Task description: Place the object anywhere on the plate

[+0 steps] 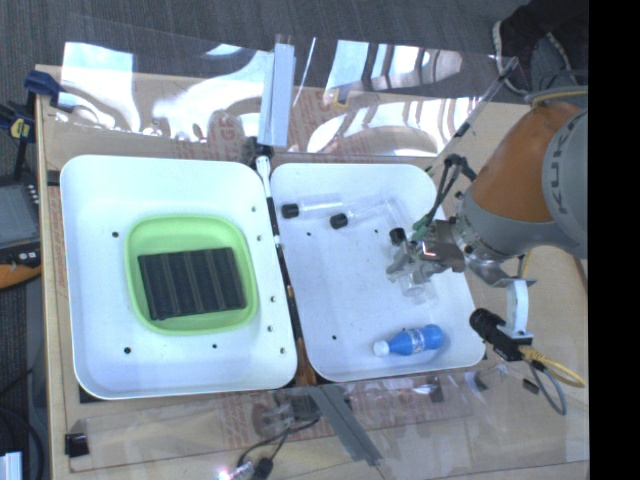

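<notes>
The green plate (185, 231) lies in the left bin (90, 218), and a dark ribbed slab (190, 280) covers its middle. My gripper (408, 261) hangs low over the right side of the right bin (330, 298), far to the right of the plate. A small clear plastic item (416, 286) lies right beneath it; whether it is gripped is hidden. A blue bottle with a white cap (412, 341) lies on its side near the bin's front edge. At the back of that bin lies a clear bottle (355, 211) with a black cap (338, 221).
Another black cap (290, 210) sits at the right bin's back left. The ridge where the two bins meet (278, 268) runs between the gripper and the plate. Cables and a black fitting (495, 330) hang from the wrist beyond the bin's right rim.
</notes>
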`<state>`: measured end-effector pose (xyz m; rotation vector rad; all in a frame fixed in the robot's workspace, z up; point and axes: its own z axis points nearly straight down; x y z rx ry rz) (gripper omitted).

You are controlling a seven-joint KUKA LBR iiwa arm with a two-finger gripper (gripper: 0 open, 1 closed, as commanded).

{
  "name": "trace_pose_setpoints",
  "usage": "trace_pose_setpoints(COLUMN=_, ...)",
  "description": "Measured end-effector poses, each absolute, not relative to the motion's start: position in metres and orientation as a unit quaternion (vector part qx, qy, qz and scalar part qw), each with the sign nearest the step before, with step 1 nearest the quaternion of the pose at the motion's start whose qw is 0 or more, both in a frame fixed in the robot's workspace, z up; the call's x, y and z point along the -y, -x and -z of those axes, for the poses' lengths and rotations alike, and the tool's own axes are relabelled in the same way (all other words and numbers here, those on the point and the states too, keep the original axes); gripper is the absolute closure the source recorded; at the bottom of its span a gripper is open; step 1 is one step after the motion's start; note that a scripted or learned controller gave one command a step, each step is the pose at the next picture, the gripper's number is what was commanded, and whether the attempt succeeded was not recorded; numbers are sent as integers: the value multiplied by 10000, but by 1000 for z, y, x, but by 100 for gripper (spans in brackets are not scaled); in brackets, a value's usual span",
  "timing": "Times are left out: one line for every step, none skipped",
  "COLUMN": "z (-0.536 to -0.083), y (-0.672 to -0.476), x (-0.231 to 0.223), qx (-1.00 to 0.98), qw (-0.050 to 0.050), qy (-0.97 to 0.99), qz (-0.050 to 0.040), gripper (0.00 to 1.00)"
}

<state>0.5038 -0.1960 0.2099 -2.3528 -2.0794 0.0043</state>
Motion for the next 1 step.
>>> trace_pose_setpoints(z=-210, y=-504, x=196, qx=6622, qw=7, qy=7493, qz=-14, gripper=0)
